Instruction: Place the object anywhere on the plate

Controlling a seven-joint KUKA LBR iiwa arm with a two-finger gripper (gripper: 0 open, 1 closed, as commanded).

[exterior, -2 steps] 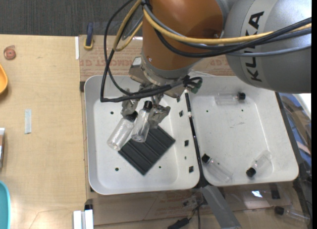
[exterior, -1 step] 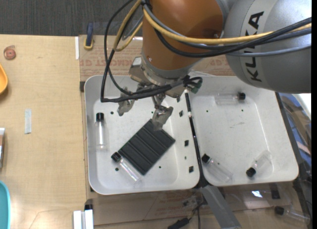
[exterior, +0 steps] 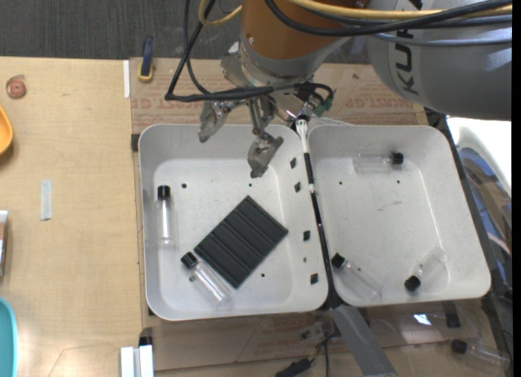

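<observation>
Gripper (exterior: 236,141): seen above the rear of the left bin (exterior: 151,204), its 2 fingers (exterior: 262,155) spread apart with nothing between them.
Arm (exterior: 309,1): an orange band is seen above the wrist, with grey casing to the right; black and yellow cables (exterior: 195,9) are looped around it.
Writing: large white letters, apparently "KU", are read on the grey casing (exterior: 415,1); the rest is cut off. Faint reddish print is seen on the cardboard (exterior: 175,98) behind the bins, too blurred to be read.
Plate (exterior: 241,241): a dark ribbed rectangular plate is laid flat and askew in the middle of the left bin.
Vials in the left bin: 1 clear black-capped vial (exterior: 165,212) is placed near the left wall; 1 more (exterior: 203,276) lies just beside the plate's lower corner.
Right bin (exterior: 456,204): 3 clear black-capped vials are held, 1 (exterior: 376,162) at the rear, 2 (exterior: 352,276) (exterior: 425,274) at the front.
Surface: a pale wooden bench (exterior: 65,164) is seen at left, with dark carpet (exterior: 81,9) behind.
</observation>
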